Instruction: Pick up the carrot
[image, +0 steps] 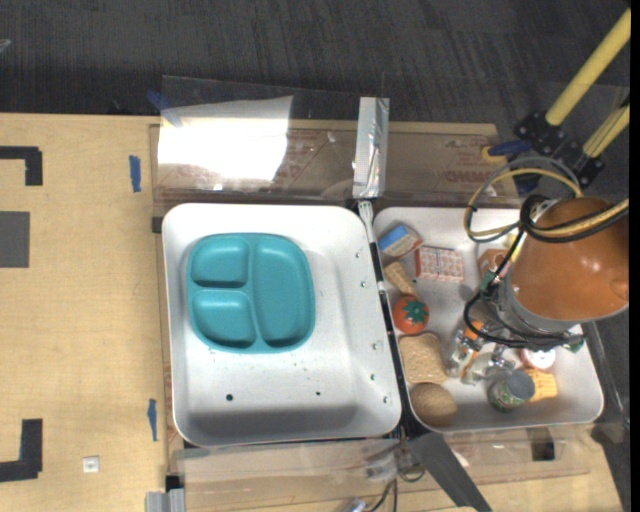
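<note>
The fingers (470, 358) hang low in the right bin (590, 410), their state unclear, beside the carrot (540, 384).

Nothing here can really be read. A small white card with reddish print (440, 263) lies in the right bin (590, 400), but its markings are too fine to make out. Faint lettering runs along the cardboard strip (455, 150) behind the bins, too washed out to read.

arm (560, 270) hides the right bin's (585, 405) middle; end effector fingers unclear.
</note>
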